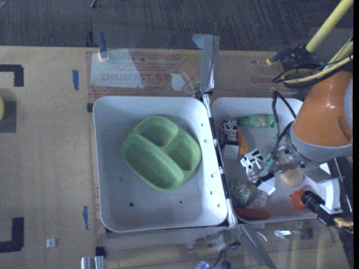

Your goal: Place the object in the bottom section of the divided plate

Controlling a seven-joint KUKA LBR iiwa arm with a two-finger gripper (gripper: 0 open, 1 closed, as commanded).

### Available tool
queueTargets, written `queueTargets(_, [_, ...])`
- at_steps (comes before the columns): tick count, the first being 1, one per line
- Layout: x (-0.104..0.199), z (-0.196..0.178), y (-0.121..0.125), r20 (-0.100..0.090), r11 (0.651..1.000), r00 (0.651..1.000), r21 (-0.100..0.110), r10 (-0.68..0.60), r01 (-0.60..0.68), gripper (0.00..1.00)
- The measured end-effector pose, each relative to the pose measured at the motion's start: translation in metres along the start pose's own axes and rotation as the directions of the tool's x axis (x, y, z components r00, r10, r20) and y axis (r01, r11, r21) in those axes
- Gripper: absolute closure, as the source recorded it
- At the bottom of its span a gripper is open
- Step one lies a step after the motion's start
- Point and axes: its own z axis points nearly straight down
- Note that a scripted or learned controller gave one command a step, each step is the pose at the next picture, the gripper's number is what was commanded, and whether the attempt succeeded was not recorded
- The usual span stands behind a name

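A green divided plate [161, 151] lies in the left white bin [112, 206], with one long section and two smaller ones. My gripper [268, 171] is low in the right white bin [224, 111], under the arm's orange band [322, 116]. It hangs over a cluster of small objects. A white and black patterned object [252, 160] sits right at its left side, touching or nearly so. I cannot make out whether that object is held.
The right bin also holds a small black and white box [229, 130], an orange piece [242, 142], a green packet [257, 120], a round greenish item [244, 194], a red item [252, 212] and a beige ball [291, 177]. Cables [303, 72] lie behind the arm.
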Motion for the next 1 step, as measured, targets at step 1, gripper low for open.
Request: queueTargets(1, [0.0000,0.0000,0.0000,0.000,1.000,1.000,0.000,0.000,0.000,0.00])
